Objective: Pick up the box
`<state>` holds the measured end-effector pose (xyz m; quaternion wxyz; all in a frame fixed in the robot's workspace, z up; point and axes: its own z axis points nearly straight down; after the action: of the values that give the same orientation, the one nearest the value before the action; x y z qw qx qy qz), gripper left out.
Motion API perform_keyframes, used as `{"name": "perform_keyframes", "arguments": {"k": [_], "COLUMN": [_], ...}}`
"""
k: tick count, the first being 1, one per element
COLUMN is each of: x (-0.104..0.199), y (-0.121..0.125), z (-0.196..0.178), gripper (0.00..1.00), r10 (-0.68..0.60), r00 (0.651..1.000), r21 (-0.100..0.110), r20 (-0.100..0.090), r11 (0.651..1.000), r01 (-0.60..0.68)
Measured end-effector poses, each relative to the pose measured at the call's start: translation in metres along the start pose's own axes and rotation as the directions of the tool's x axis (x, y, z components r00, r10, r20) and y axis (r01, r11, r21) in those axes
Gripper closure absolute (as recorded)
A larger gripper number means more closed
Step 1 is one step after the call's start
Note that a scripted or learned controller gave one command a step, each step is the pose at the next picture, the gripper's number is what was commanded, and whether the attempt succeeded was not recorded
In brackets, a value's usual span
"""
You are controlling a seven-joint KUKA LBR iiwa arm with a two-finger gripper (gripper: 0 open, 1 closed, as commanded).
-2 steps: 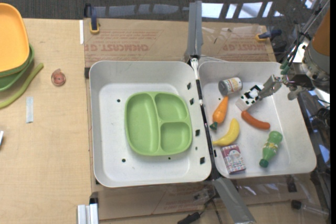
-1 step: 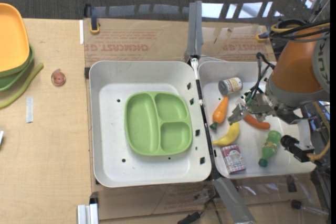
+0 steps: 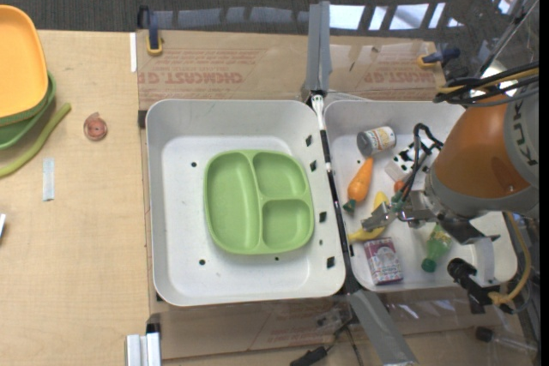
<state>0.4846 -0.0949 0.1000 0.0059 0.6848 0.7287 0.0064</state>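
1 fixed overhead camera looks down slantwise on both bins [image 3: 163, 210].

A broad orange band [image 3: 480, 154] wraps the arm above the right bin [image 3: 343, 120]. Grey metal wrist parts sit beneath it. Black cables [image 3: 422, 152] loop alongside.

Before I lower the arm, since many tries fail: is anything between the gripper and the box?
Nothing visible. The gripper hovers just above the box; the banana lies beside it to the left, close to the path.
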Motion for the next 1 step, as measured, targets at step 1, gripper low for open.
{"name": "perform_keyframes", "arguments": {"k": [1], "x": [0.0022], "y": [0.0127], "z": [0.0038], "gripper": [0.0], "r10": [0.036], "r00": [0.999], "r21": [0.009], "r20": [-0.005], "r11": [0.999], "r01": [-0.036]}}
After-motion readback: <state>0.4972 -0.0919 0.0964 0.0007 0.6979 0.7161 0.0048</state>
